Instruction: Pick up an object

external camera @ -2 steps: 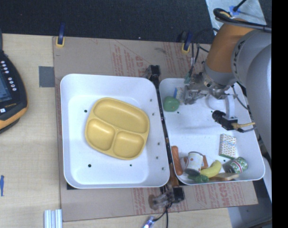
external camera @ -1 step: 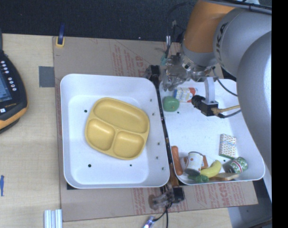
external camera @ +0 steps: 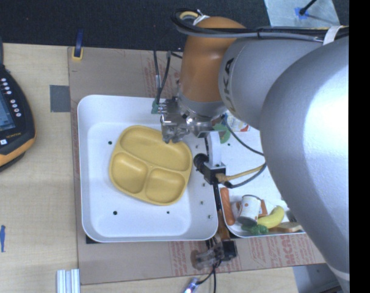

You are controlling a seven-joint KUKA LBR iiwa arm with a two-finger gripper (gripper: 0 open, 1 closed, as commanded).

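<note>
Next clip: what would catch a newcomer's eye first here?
The huge grey arm with its orange band fills the right side, hanging over the bins. Next comes the yellow divided plate lying in the left bin, with the gripper at its upper right edge.

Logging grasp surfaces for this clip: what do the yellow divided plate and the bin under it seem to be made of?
The yellow divided plate looks like moulded plastic with a smooth, slightly glossy finish: uniform colour, rounded compartment ridges, soft highlights. The left white bin also looks like plastic, possibly coated metal, smooth and semi-matte, with rounded corners and small dark holes in its floor.
</note>
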